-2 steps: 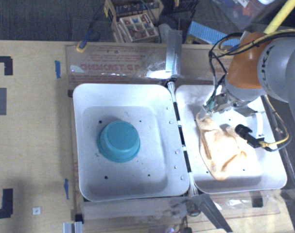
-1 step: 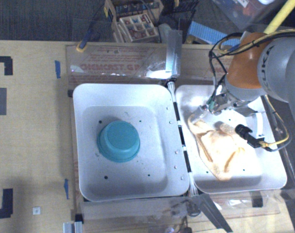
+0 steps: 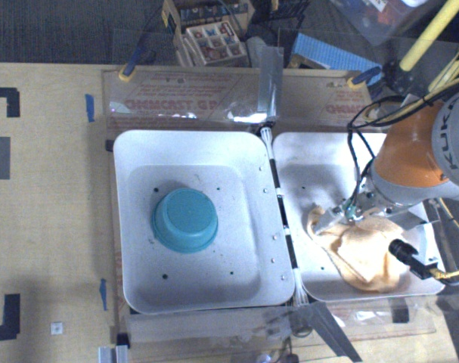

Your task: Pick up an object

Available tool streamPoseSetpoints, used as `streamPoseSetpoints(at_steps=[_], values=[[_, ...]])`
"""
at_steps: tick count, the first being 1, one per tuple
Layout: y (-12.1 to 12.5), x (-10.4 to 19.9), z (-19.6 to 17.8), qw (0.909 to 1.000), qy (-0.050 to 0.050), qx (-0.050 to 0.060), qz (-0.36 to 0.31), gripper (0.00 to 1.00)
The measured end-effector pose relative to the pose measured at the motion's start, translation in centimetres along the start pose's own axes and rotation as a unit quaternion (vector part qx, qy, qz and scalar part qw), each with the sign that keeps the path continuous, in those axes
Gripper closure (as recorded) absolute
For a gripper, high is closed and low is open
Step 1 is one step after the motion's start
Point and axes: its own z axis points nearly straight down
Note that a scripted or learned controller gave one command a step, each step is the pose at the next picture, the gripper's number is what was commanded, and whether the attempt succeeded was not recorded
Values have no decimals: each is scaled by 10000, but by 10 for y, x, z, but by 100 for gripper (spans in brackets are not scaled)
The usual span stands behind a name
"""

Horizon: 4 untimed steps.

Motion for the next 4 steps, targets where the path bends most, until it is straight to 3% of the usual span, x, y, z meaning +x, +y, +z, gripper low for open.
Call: streamPoseSetpoints(at_steps=[1,2,3,4], values=[[1,-2,-9,10000,-6,-26,32,100],[1,-3,-9,10000,-6,-25,31,0],[1,-5,-17,10000,-17,-37,60,100],[1,-5,-17,10000,-18,-38,57,0]])
